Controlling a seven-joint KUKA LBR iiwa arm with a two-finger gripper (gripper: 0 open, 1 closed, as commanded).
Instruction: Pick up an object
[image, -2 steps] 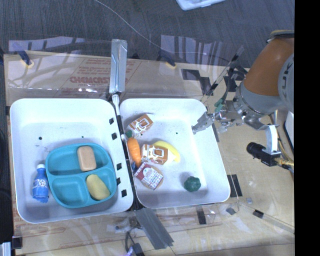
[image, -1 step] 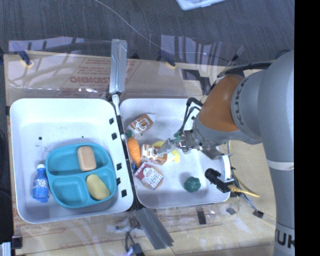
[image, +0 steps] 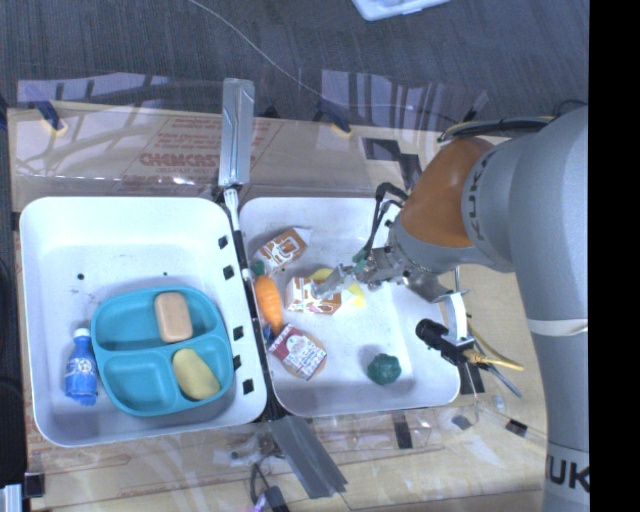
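The right bin (image: 430, 390) holds a brown snack packet (image: 283, 247), an orange carrot (image: 268, 303), a red and white packet (image: 298, 352), a dark green lump (image: 383, 369) and a white packet (image: 303, 295) with a yellow piece (image: 352, 296) beside it. My gripper (image: 338, 282) reaches in from the right and sits low over the white packet and the yellow piece, at the middle of this bin. The arm's wrist hides the bin's right wall.
The left bin (image: 50, 230) carries a blue divided tray (image: 120, 360) with a tan block (image: 173, 316) and a yellow lump (image: 197, 372) in it. A small blue bottle (image: 80, 368) lies left of the tray. A black divider edge (image: 240, 300) separates the bins.
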